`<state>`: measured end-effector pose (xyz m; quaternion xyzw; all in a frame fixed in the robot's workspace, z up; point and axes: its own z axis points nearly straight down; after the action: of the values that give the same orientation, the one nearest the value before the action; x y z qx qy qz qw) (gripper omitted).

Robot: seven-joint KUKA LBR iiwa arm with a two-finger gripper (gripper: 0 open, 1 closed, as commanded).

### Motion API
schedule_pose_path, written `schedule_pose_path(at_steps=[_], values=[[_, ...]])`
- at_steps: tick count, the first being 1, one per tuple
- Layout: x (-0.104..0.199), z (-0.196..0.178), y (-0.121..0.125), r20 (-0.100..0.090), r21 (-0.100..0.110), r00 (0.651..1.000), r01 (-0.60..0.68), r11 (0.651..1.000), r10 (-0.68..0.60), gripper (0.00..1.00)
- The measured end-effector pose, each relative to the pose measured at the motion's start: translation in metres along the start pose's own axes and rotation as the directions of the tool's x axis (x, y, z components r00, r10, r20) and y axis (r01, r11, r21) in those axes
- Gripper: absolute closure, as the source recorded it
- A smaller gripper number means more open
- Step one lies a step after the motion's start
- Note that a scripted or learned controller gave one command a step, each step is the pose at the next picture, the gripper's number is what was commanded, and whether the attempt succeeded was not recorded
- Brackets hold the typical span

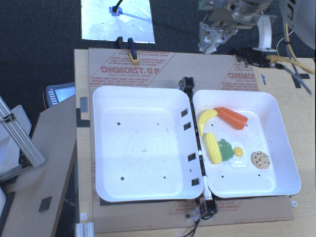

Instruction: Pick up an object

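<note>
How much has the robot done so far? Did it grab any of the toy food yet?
Nothing looks done yet. The gripper hangs above the bench, beyond the far edge of the right bin, with nothing seen in it. The banana, carrot, corn cob, green toy, fried egg and cookie all lie in that bin. Left to do: reach down, grab one and lift it.

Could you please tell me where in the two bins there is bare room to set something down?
The left bin has a bare floor from wall to wall. In the right bin, the front strip is free; its middle is crowded with banana, carrot, corn, broccoli, egg and cookie.
</note>
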<state>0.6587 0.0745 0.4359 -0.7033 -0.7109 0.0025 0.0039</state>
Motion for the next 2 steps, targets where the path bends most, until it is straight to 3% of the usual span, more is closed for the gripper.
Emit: schedule_pose_path(at_steps=[1,2], values=[[0.078,0.036,-0.032,-0.001,-0.006,1.0,0.001,1.0,-0.001,1.0],[0.128,0.035,-0.053,0.0,-0.01,1.0,-0.001,1.0,0.001,1.0]])
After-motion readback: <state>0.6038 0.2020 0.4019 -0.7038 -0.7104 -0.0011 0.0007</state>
